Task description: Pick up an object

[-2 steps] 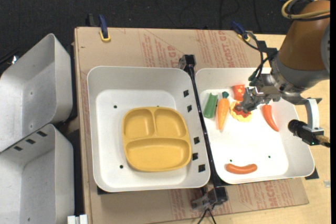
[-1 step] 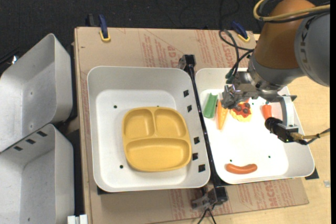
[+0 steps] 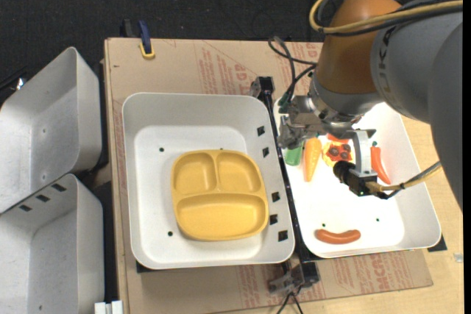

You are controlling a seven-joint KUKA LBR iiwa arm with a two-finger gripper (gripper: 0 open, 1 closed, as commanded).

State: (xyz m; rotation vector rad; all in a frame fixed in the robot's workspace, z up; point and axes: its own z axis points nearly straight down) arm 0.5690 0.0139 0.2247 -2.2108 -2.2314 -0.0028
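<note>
Over the right bin [image 3: 412,232] I hang low, my wrist down among the toy food crowded at its upper left. Below me lie an orange carrot [image 3: 312,158], a green piece [image 3: 294,155] touching the bin's left wall, a small red block with dark spots [image 3: 338,151], and a slim red-orange piece [image 3: 380,164] to the right. A sausage [image 3: 338,235] lies well apart, near the bin's front edge. The left bin [image 3: 147,121] holds a yellow divided tray [image 3: 218,195].

My gripper [image 3: 302,130] sits just above the green piece and the carrot top, but my own body hides the jaws, so I cannot tell whether they are spread or closed, or whether anything is between them.

I judge this to be the reach-and-grasp step, with nothing visibly lifted yet. The next move calls for a clean close on one item, likely the carrot or green piece. They crowd each other and the wall, so a finger could land on top or nudge one aside.
</note>
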